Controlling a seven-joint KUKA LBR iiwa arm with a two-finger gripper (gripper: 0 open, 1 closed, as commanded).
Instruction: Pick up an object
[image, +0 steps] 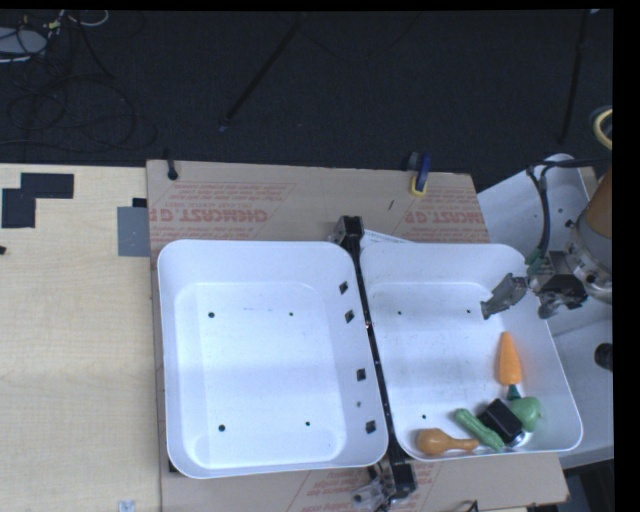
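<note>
Several small objects lie in the right bin (430, 330), bunched at its near right corner. An orange carrot-shaped piece (509, 360) lies upright along the right wall. Below it are a black block (500, 420), a green stick-like piece (478, 427) and a green rounded piece (527, 410). A tan gourd-shaped piece (445, 441) rests by the front wall. My gripper (530, 296) hangs over the bin's upper right corner, above the carrot and apart from it. It is open, with nothing between its fingers.
The left bin (260, 360) is beside the right one, with a black clip strip (360, 340) along the shared wall. Both bins rest on a cardboard sheet (300, 205). A blue clamp (420, 172) sits at the cardboard's far edge.
</note>
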